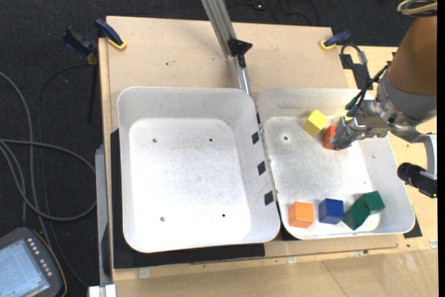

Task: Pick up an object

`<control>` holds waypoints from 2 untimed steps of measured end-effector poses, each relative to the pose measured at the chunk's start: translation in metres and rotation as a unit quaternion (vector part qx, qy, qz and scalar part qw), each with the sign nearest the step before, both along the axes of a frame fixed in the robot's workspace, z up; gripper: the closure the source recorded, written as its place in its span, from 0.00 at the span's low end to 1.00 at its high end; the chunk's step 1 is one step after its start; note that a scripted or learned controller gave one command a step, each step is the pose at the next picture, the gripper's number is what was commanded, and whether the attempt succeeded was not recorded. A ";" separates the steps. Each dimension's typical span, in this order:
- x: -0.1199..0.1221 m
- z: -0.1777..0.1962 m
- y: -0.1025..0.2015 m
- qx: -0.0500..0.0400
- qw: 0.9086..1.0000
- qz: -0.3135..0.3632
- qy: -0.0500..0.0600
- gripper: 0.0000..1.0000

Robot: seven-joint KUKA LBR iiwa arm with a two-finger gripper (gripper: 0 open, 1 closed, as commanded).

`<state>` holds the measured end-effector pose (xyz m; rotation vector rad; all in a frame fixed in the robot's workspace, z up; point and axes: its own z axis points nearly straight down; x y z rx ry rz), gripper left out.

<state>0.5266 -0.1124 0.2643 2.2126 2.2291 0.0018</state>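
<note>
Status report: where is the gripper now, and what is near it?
Gripper low in right bin, at red block. Grasp unconfirmed. Yellow block close beside.

We're looking down on a robotics lab test cell: a plywood bench (208,45) clamped at its corners by blue and yellow clamps (110,33), two white bins (139,108) side by side, a metal camera pole (212,0) rising behind, loose cables (28,149) across dark carpet, and a teach pendant (24,264) lying lower left.
</note>
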 end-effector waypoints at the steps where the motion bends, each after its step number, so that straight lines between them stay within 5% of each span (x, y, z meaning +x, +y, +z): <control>1: 0.016 -0.015 0.056 0.001 1.000 0.000 0.002 1.00; 2: 0.042 -0.018 0.105 0.000 1.000 0.001 0.000 1.00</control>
